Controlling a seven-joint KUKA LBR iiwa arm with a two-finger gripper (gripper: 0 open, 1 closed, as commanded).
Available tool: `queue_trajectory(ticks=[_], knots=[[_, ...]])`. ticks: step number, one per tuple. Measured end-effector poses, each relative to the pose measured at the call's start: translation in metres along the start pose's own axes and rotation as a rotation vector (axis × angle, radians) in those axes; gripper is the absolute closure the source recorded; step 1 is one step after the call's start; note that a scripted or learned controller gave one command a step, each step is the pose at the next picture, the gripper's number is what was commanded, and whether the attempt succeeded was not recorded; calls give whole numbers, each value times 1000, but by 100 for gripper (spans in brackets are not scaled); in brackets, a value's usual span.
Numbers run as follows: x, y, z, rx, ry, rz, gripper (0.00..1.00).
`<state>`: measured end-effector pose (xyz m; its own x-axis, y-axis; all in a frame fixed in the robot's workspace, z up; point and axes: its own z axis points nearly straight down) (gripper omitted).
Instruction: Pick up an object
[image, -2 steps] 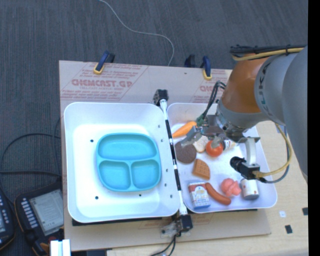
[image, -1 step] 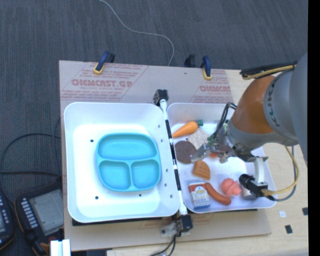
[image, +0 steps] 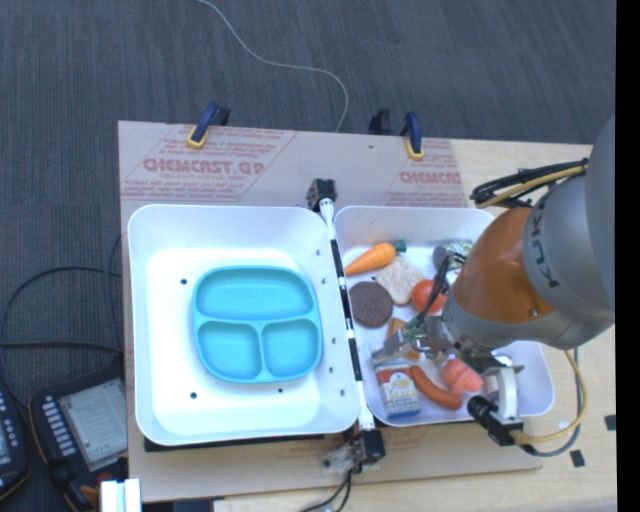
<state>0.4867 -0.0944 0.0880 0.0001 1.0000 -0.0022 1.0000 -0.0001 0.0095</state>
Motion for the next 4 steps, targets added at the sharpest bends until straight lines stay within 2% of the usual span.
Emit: queue_trajectory(ticks=[1, 2, 3, 4], knots=[[0, 1, -10, -2, 0, 1, 100], [65, 67, -96, 8, 2, -2, 100], [64, 66, -96, 11, 1, -1, 0], [-23, 50, 1, 6, 0, 1, 0]])
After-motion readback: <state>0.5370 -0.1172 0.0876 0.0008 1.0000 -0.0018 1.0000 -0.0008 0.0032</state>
